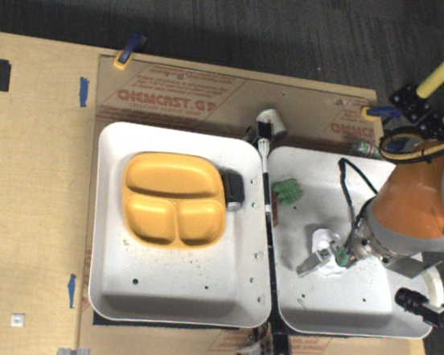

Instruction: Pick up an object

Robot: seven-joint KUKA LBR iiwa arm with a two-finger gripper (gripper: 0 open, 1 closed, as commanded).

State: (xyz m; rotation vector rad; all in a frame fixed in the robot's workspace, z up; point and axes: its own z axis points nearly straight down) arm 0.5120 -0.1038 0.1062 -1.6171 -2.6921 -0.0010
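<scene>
The gripper point(319, 257) sat low at the frame's right; its grasp could not be determined. Centre over the green object point(287, 192) before descending.

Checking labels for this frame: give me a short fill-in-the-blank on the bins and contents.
1. The yellow divided tray lies in the ___ bin.
2. The small green object lies in the ___ bin.
3. The yellow tray has ___ compartments.
4. The pincer is over the ___ bin.

Missing words: left; right; three; right.

Yellow tray point(175, 199) glossy plastic; white bins point(110, 223) smooth plastic; bench point(23, 211) matt wood.
</scene>
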